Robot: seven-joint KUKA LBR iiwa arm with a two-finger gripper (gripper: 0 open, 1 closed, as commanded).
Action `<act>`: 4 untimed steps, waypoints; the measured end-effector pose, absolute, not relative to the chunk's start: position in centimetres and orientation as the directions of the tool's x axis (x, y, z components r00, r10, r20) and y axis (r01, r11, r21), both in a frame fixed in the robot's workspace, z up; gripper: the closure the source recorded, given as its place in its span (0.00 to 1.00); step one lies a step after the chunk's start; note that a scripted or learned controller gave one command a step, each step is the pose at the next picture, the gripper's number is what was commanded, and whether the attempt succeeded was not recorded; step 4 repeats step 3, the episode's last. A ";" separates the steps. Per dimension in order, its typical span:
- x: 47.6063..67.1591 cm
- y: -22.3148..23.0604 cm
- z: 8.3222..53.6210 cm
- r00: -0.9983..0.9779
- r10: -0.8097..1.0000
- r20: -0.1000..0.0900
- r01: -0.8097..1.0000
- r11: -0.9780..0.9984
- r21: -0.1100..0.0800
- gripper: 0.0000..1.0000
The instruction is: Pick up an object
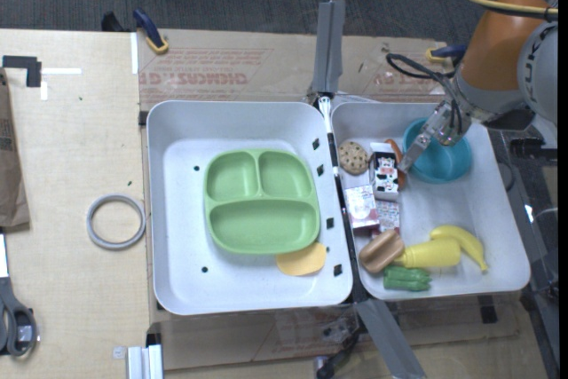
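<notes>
The right bin [501, 222] holds a teal bowl [451, 162] at its back, a cookie [353, 157], a small printed box [384, 173], pink packets [362, 203], a hot dog [382, 250], a yellow banana [444, 249] and a green vegetable [407, 279]. My gripper [429, 140] reaches down from the right, over the left rim of the teal bowl. I see nothing held in it.
A green divided plate [262, 201] lies in the left bin [169, 217], with a yellow slice [302, 261] by its front edge. On the bench to the left are a tape ring [116, 220] and scissors [16, 328]. A grey divider post [328, 49] stands between the bins at the back.
</notes>
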State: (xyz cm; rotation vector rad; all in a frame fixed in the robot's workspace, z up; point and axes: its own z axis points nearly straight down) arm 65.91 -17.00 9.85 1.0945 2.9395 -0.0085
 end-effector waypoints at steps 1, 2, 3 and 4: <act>63.8 -12.1 9.8 -0.499 0.866 -0.021 0.867 0.499 0.006 0.00; 60.3 -12.6 13.2 -0.351 0.936 -0.001 0.936 0.351 0.000 0.00; 63.1 -11.5 10.3 -0.149 0.989 -0.013 0.989 0.149 0.016 0.00; 63.1 -11.5 10.3 -0.149 0.989 -0.013 0.989 0.149 0.016 0.00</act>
